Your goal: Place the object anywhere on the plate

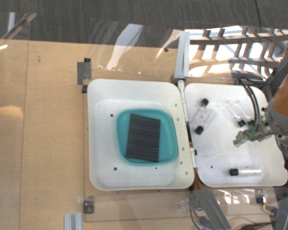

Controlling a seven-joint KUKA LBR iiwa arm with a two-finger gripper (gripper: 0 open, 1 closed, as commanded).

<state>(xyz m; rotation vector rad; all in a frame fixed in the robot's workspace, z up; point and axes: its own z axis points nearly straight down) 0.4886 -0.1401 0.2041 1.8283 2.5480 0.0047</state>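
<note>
- Sitting in the left shallow white plastic bin point(101, 128): teal rounded-square plate point(170, 143) with a dark ribbed rectangular slab point(143, 138) lying flat on it. Placement looks done.
- Right white bin point(216, 176) holds clear plastic vials with black caps point(200, 120), scattered; one lies near the front edge point(245, 172).
- Gripper point(243, 137) hovers low over the right bin; open or shut, cannot tell.
- Left, if anything: retreat.
</note>
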